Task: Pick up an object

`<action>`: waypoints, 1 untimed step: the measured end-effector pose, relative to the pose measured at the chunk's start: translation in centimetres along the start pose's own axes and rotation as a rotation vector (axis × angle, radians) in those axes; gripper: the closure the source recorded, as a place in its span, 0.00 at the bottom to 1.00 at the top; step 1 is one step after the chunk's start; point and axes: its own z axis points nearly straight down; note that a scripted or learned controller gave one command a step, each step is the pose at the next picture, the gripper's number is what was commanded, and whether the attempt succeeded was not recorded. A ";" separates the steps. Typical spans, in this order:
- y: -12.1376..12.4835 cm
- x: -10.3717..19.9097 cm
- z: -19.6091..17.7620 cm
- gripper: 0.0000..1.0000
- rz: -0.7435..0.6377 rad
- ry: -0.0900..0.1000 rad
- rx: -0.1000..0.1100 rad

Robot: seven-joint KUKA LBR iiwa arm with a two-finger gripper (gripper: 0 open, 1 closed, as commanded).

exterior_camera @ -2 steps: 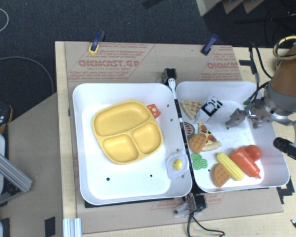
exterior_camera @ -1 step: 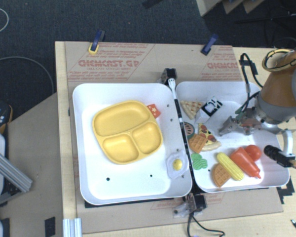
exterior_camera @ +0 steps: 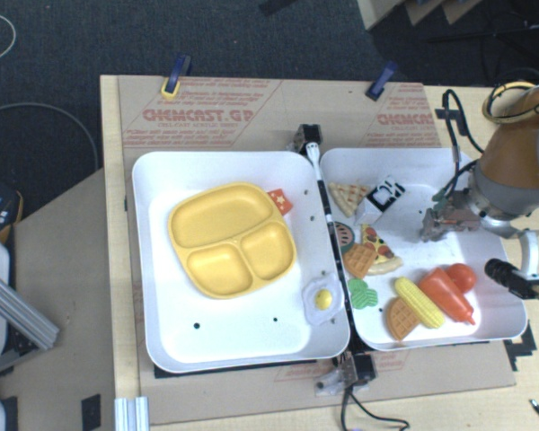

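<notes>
Yellow plastic is dominating the left bin: a three-compartment plate is lying near that bin's centre, and everything else is easiest to place against it. A small red-orange piece is sitting just off the plate's upper right corner, and a fried-egg toy is lying below and to the right of the plate, against the wall shared with the right bin. Further right of the plate, across that wall, toy foods are crowding the second bin: a pizza-like wedge at the top, a black-and-white item beside it, a waffle-like piece with mixed toppings below those, a green leafy piece, a round waffle, a yellow corn cob lying slantwise, and a red pepper touching the corn's right side. The gripper is hanging over the right bin's upper right part, well to the right of the plate and above the pepper, with the grey arm and its orange band reaching in behind it. How far the jaws are parted cannot be told, since the tip is reading as a dark blur against the white floor; nothing is showing between them. The pickable objects are all lying on the bin floors, none lifted.
</notes>
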 end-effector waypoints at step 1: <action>-0.7 0.1 -5.9 1.00 -0.001 -0.003 -0.006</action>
